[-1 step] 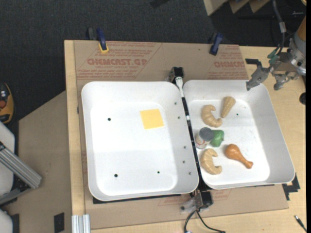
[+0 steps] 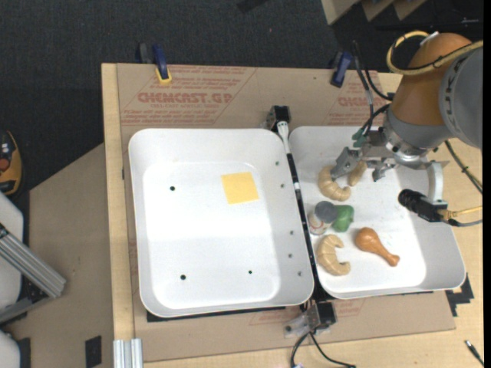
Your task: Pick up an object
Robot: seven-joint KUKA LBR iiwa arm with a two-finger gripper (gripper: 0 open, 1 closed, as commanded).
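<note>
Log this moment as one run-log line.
gripper: over right bin, by upper croissant | fingers: unclear | left bin: yellow square | task: no pick seen

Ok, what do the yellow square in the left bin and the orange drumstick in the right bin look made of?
Yellow square: flat, matte, thin, probably foam or soft plastic, like a toy cheese slice. Orange drumstick: smooth with a slight sheen, likely moulded plastic or rubber toy food. Neither can be settled by look alone.

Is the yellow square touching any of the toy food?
Apart. The camera view shows the yellow square alone in the left bin, with all the toy food in the right bin.
</note>
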